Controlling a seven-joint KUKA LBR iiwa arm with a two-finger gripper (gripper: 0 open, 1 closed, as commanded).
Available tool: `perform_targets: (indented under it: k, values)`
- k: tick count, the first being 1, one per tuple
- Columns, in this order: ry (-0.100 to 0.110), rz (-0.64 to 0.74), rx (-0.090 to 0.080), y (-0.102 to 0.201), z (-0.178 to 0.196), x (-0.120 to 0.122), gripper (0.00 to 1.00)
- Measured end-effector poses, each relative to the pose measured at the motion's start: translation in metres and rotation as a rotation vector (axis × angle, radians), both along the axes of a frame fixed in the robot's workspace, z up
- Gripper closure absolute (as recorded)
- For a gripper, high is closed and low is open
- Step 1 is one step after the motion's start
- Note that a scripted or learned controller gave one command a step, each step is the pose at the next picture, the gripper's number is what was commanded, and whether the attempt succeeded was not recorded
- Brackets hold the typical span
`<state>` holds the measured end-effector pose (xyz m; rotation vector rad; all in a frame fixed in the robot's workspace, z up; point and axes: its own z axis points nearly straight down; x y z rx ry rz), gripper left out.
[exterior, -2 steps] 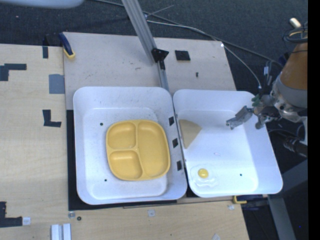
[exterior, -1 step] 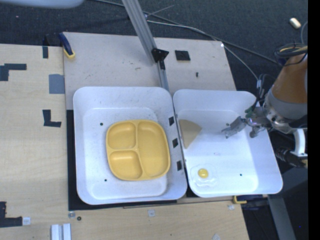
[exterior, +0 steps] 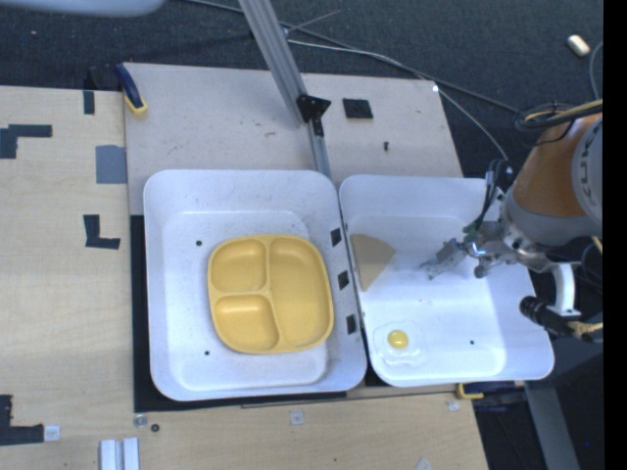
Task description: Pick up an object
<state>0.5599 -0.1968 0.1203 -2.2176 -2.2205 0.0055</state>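
The right white bin (exterior: 421,192) holds two objects. A tan wedge-shaped piece (exterior: 370,257) lies by its left wall, and a small fried egg with a yellow yolk (exterior: 398,341) lies near the front edge. My gripper (exterior: 441,259) hangs over the middle of the right bin, pointing left. It is a short way right of the tan wedge and above the egg in the picture, touching neither. Nothing shows in its grasp. The grey arm with its orange band (exterior: 551,176) reaches in from the right.
The left white bin (exterior: 176,262) holds a yellow divided plate (exterior: 269,293). A slanted metal pole (exterior: 279,52) ends at a black clamp behind the bins. Cables run across the dark floor at the back right. Wooden bench surface surrounds both bins.
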Motion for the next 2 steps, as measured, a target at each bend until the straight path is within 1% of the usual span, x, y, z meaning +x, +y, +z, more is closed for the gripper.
perform_targets:
  k: [1, 2]
  values:
    - [-0.002, 0.001, 0.0, 0.001, 0.013, 0.001, 1.0]
    - [-0.008, 0.001, -0.001, 0.008, 0.073, 0.003, 1.0]
